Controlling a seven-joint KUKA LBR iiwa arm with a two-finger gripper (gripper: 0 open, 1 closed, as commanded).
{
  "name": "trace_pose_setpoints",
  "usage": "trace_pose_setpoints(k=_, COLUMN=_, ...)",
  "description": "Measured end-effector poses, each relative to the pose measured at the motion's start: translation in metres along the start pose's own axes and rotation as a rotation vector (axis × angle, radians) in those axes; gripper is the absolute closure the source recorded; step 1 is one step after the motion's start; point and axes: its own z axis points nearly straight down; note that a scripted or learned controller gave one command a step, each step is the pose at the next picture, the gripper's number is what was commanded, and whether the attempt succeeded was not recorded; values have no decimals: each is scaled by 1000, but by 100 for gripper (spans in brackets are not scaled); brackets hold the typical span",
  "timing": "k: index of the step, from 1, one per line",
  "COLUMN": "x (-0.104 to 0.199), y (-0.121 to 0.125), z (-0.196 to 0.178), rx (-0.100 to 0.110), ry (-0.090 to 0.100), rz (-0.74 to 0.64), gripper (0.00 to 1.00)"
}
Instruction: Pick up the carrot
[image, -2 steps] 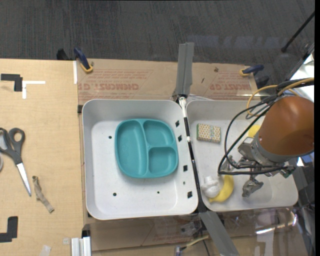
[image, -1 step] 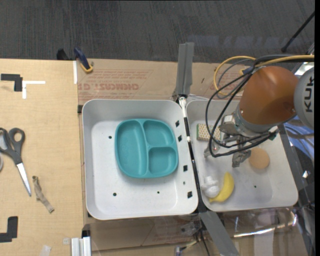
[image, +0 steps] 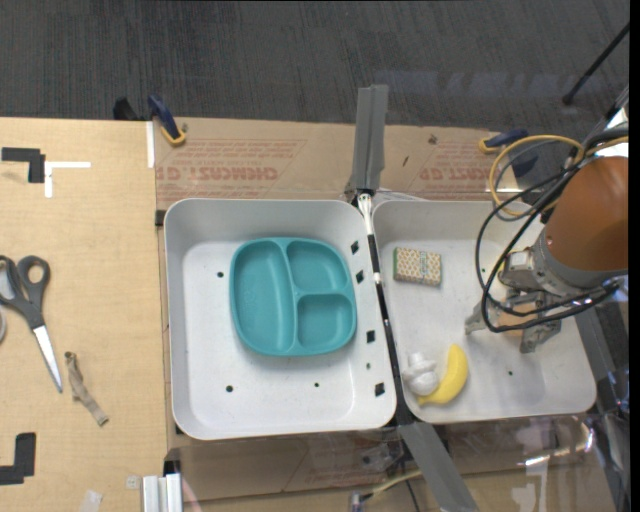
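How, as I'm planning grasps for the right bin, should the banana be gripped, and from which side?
Grip the banana on its upper half, closing across its narrow width, coming down from above and slightly from its right. It lies flat and curved. Its lower end is near the bin front wall, and a white lump sits against its left side, while its right side faces bare floor.
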Motion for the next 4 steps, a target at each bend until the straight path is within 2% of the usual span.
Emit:
trace_pose_setpoints(k=1, x=-61, y=67, z=0, rx=-1, ry=0, rz=-3, gripper=0)
trace_pose_setpoints(k=2, x=25, y=68, z=0, rx=1, ry=0, rz=-66, gripper=0)
trace_pose_setpoints(k=3, x=38, y=2, z=-32, rx=2, ry=-2, rz=71, gripper=0)
trace_pose_setpoints(k=4, x=22, y=-34, z=0, rx=2, ry=-3, rz=160, gripper=0)
